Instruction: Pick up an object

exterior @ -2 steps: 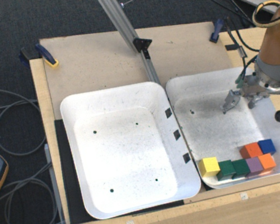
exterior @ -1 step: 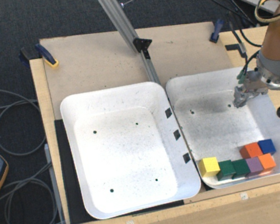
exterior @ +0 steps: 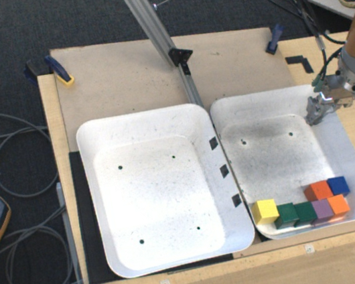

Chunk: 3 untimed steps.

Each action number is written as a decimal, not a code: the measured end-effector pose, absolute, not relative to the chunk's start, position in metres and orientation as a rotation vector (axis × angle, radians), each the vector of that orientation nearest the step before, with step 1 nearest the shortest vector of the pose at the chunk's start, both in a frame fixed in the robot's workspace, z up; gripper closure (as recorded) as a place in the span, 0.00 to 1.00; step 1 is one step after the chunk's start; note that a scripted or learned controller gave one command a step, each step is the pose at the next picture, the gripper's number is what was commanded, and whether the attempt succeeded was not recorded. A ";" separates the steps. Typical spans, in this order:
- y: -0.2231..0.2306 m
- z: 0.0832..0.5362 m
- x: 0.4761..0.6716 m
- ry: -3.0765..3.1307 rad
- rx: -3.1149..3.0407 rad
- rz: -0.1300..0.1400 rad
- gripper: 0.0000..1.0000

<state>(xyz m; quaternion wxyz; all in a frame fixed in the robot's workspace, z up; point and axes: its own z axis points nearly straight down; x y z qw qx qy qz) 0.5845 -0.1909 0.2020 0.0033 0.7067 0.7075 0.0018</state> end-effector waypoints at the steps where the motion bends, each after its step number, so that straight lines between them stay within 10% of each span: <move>1: -0.191 0.203 0.585 2.221 2.218 0.003 1.00; 3: -0.086 0.231 0.566 2.232 2.215 0.004 1.00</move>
